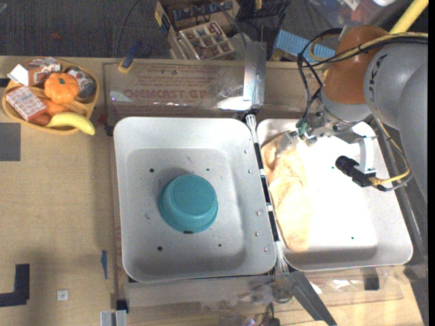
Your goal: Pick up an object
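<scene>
The grey arm [401, 73] comes in from the right, its orange band [357, 46] sitting just above the wrist, and it bends down over the far edge of the right-hand white bin [380, 250]. The wrist points down and toward the left, so the claw [304, 132] hangs low over that bin's far left corner. Whether the claw is apart or together I cannot tell; the tips are small and blurred against the white wall. Black and yellow cables loop from the wrist, and a black fitting [350, 167] on the arm's side hangs over the bin floor, to the right of the claw and nearer the camera.

A pale yellowish cloth [289, 189] lies crumpled along the left side of the same bin. Its far end reaches up right beside the claw, and the rest trails away below it toward the near wall. Whether the claw touches the cloth cannot be made out.

Well to the left of the claw, in the other white bin [132, 148], a teal bowl [189, 202] sits upside down near the middle of the floor.

Far to the left of the claw, on the desk [54, 202], a yellow dish [17, 111] holds toy food, with an orange pumpkin [61, 87] and a banana [71, 121] among it.
</scene>
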Available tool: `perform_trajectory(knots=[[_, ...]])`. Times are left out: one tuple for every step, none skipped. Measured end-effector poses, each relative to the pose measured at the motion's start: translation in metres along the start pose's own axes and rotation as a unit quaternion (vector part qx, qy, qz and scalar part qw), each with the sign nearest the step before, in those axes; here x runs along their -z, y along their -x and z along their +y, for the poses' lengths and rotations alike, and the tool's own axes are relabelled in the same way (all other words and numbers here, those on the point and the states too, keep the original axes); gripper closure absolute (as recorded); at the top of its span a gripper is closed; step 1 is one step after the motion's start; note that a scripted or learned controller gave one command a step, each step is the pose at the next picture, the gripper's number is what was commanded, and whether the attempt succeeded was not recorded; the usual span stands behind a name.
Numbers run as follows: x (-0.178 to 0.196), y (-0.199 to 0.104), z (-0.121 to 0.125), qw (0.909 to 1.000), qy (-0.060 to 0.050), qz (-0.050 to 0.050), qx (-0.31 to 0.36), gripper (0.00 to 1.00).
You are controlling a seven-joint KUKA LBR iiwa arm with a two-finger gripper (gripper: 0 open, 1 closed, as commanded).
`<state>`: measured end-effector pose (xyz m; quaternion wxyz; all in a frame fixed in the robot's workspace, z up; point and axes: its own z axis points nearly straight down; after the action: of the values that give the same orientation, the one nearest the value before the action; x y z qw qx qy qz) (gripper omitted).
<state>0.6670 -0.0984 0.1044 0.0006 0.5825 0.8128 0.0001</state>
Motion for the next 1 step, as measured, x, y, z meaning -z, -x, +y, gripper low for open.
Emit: perform_trajectory(knots=[[-0.0145, 0.0017, 0.0014, 1.0, 0.001, 0.0, -0.001, 0.0]])
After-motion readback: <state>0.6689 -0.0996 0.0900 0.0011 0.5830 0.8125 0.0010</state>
